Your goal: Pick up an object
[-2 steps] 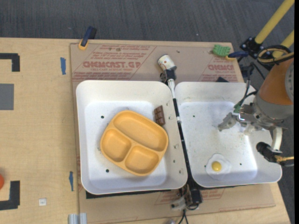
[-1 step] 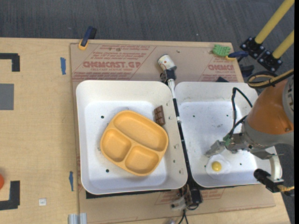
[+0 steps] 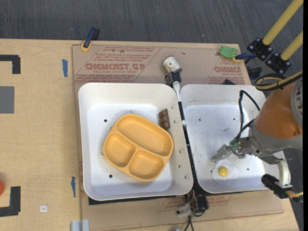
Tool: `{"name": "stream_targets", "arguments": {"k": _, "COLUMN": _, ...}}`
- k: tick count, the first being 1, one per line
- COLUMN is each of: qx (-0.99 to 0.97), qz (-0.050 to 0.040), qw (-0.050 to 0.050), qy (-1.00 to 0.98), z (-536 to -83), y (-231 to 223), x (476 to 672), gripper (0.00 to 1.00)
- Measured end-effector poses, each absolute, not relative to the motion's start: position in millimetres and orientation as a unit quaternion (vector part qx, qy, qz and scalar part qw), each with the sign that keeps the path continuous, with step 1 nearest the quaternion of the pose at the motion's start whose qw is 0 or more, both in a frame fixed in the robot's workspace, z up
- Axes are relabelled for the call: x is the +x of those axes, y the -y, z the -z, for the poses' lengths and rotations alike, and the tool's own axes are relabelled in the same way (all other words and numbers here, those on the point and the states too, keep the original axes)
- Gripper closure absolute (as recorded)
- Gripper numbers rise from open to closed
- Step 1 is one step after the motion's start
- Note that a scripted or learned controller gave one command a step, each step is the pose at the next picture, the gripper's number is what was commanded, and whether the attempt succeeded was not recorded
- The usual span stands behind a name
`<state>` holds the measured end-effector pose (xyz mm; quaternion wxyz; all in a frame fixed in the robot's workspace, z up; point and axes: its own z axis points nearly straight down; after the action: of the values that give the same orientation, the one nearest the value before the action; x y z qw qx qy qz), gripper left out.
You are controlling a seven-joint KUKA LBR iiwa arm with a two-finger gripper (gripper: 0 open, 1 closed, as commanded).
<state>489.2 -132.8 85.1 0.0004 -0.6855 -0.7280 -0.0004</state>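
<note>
At the lower right of the frame, my gripper hangs inside the right bin, just above a fried egg toy. I cannot tell its state. The left bin holds a yellow divided plate.

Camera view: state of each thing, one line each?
Yellow divided plate: right way up in the left bin, lying slantwise.
Brown block: lying by the left bin's right wall, just off the plate's rim.
Fried egg toy: flat, yolk up, near the front of the right bin.
Gripper: low over the right bin, just above the egg, nothing seen in it.
</note>
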Motion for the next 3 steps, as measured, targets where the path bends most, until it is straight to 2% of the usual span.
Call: {"name": "stream_targets", "arguments": {"k": 3, "qx": -0.686, "qz": 0.0004, "qw": 0.0, "qy": 0.728, "z": -85.0, "y": 132.8, "x": 489.2, "gripper": 0.0}}
